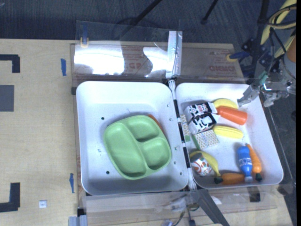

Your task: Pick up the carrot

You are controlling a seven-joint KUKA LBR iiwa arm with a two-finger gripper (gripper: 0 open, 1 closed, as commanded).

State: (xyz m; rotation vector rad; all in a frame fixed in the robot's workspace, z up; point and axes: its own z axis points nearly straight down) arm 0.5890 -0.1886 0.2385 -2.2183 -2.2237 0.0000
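Presently two carrot-like items lie in the right bin [275, 147]. One carrot [254, 161] rests near the bin's right edge toward the near right corner, long axis running far-to-near, touching the right side of a blue bottle [244, 163]. A second carrot [230, 178] lies along the near edge, long axis left-to-right, just below the bottle's base. An orange cylinder [232, 115] sits toward the far edge beside a banana [225, 103]; it reads as a different toy, though that is a judgement.

The gripper [248, 97] hangs at the bin's far right corner, over the rim, just beside the orange cylinder; whether it is apart or together cannot be told.

Both carrots lie toward the near edge from the gripper, well apart from it. The right-edge carrot is more directly in line, along that edge. Judged risk: the bottle crowding its left flank leaves little room to close across its width.

The left bin [89, 126] holds a green divided plate [136, 147].
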